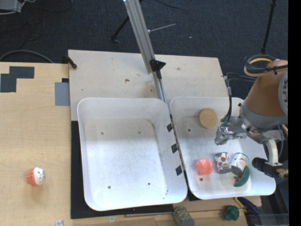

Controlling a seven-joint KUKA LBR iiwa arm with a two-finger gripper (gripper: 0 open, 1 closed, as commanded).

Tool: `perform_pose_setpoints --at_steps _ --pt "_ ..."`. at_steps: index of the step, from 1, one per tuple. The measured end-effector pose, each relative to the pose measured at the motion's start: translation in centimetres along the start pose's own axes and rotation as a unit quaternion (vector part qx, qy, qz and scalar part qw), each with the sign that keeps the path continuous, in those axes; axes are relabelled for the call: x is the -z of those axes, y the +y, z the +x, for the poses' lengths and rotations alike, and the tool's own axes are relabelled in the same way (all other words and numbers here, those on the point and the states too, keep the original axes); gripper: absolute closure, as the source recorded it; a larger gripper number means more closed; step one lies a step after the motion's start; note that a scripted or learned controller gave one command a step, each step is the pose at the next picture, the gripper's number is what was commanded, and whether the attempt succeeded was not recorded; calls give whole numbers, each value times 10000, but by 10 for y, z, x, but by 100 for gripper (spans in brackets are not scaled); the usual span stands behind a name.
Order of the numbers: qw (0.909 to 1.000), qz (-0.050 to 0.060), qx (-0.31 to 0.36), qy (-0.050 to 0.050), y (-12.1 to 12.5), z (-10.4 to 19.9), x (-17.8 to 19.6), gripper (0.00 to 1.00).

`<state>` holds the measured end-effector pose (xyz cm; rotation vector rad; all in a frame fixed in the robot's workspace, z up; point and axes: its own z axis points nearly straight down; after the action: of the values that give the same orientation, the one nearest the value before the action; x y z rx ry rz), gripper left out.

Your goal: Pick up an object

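Right bin [263, 188]: four candidate objects are held here, grouped within the arm's reach. A tan disc [207, 117] lies toward the far wall; a pink ball [203, 166], two small printed cans [230, 161] and a green piece [243, 178] are clustered near the front. Gripper [225, 134]: positioned above the floor between disc and cans, nothing seen between its fingers; whether they are apart cannot be told, the metal parts being blurred.

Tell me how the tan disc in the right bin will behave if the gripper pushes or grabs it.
The tan disc lies flat on the right bin, so a push would probably slide it, not roll it. It looks stiff, perhaps wood or cork, so likely light. Lying low, it may be hard to grip by its edges.
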<state>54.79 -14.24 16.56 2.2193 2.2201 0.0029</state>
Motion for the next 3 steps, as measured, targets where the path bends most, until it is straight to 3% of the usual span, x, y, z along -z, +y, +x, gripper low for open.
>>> perform_pose_setpoints --at_steps 2,3 --pt "10000 -2 1 -3 3 -4 94 100" --pt "10000 34 17 16 9 47 78 100"
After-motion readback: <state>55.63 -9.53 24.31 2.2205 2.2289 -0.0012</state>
